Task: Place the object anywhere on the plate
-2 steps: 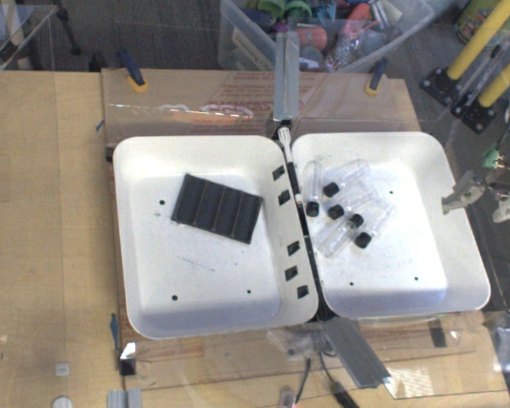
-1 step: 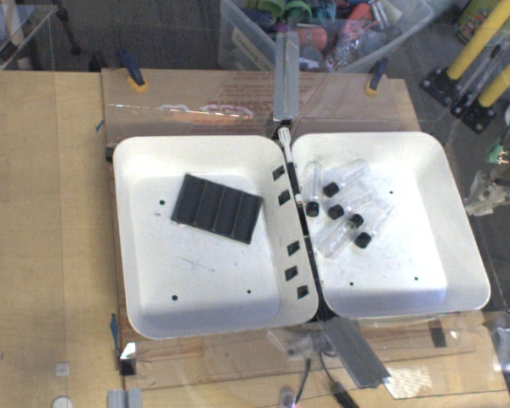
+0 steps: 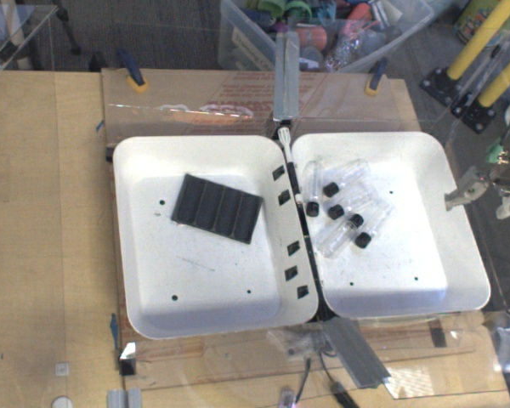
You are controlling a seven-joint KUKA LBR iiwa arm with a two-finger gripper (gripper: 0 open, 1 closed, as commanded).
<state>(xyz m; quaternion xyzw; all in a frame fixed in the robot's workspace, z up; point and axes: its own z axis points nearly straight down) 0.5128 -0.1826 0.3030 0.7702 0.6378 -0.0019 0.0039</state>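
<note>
Several clear vials with black caps [image 3: 344,206] lie heaped together in the right bin [image 3: 425,287], inward from what I take to be the gripper [image 3: 474,189], a grey shape hanging at that bin's outer rim; it is blurred and partly cut off, so I cannot tell whether it is spread or pressed together, and I see nothing carried in it. The dark ribbed plate [image 3: 217,208] sits further on from the tool, past the vials and across the ridge between the bins [image 3: 289,228], lying flat and slightly skewed in the left bin [image 3: 153,296].

Risks as I judge them from here: the vials touch and overlap, so a descent onto the heap may catch two at once or wedge between them and scatter the lot; they look smooth and round, so a pinch off their axis would likely squirt one out sideways; transparency makes their edges hard for me to read, so a grasp could close on air. The carry must clear the raised ridge and its black clips; a low pass could knock a vial loose. On the plate, a vial released across the ribs might roll off into the bin.
</note>
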